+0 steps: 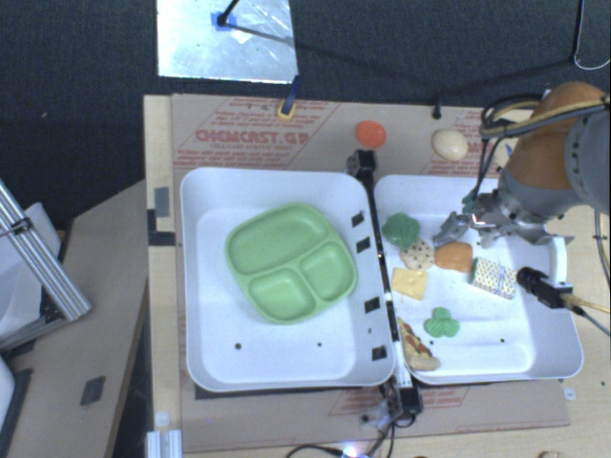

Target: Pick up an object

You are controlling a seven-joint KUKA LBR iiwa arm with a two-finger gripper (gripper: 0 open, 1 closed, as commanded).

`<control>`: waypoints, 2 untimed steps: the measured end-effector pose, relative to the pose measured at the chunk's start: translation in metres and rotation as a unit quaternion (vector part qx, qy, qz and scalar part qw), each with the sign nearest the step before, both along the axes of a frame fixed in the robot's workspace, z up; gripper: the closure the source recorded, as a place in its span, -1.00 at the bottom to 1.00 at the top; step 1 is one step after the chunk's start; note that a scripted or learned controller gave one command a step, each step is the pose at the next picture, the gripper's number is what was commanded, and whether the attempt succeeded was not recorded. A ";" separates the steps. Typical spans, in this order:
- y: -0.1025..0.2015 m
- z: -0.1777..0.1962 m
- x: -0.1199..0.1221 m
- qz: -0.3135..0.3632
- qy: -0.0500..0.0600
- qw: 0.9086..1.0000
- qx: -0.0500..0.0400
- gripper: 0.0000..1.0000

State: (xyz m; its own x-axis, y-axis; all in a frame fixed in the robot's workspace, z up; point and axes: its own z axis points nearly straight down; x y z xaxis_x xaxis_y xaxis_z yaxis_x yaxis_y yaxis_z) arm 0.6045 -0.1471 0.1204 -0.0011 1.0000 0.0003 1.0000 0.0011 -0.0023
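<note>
Hovering over orange bun [455,257]: my claw [465,223], spread unclear. Item light, firm, smooth toy; best pinched across its sides.

Green tray [289,263] — white bins [205,284]

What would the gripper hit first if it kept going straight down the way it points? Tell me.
Most likely the orange rounded toy food piece in the right white bin: the gripper hangs just above it, pointing down and left. Depth is unclear from this one slanted view.
</note>
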 end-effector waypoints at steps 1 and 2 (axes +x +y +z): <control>0.000 -0.035 0.002 0.000 -0.002 1.000 0.000 -1.00; -0.001 -0.022 0.004 0.000 -0.006 1.000 -0.001 1.00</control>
